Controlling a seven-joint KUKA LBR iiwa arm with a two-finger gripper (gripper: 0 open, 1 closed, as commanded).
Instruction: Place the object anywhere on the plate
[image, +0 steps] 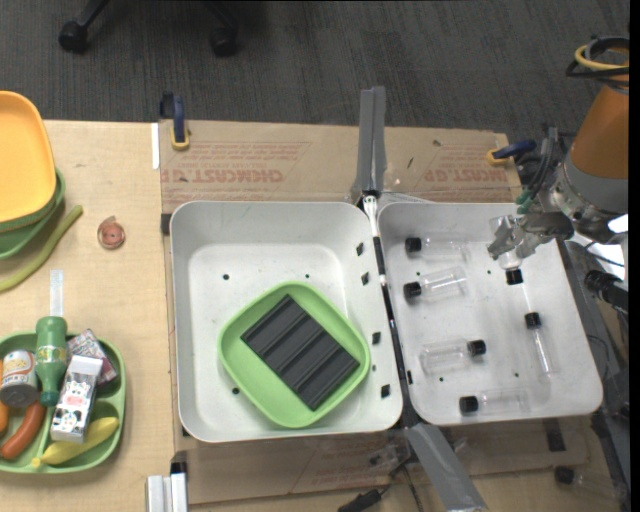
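Camera view is showing me hovering at the far right corner of the right white bin (560, 395), my gripper (512, 248) hanging just above a small clear vial with a black cap (514, 274). Whether I'm pinching anything I cannot tell from up here. More clear black-capped vials are lying scattered across this bin. The green square plate with its dark ribbed insert (296, 354) is waiting in the left white bin (200, 300), well apart. To do this well, I'm wanting to straddle the vial across its narrow body, not its length.
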